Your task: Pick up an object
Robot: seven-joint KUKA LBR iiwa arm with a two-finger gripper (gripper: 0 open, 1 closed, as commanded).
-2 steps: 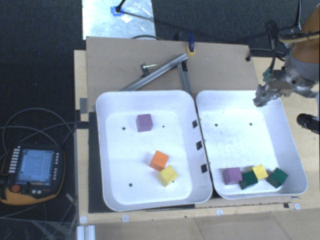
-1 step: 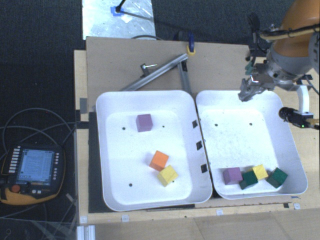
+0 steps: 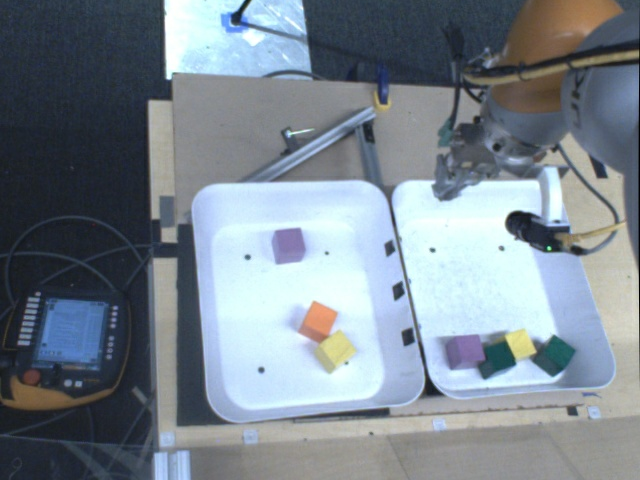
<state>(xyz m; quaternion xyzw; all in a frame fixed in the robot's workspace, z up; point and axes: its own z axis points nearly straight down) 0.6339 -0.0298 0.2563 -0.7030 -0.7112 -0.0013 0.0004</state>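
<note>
My gripper (image 3: 452,185) hangs over the far left corner of the right bin (image 3: 500,258), with nothing visible between its fingers. In the left bin (image 3: 230,298) lie a purple cube (image 3: 288,245), an orange cube (image 3: 318,319) and a yellow cube (image 3: 336,350), the last two touching. Along the near edge of the right bin sit a purple cube (image 3: 464,350), a dark green block (image 3: 496,358), a yellow cube (image 3: 519,344) and another green block (image 3: 554,354). All of these lie well away from the gripper.
A metal bar (image 3: 310,143) lies slanted on the board behind the left bin. A teach pendant (image 3: 65,343) with its cable sits on the floor at the left. A black camera unit (image 3: 535,230) hangs over the right bin's far right part.
</note>
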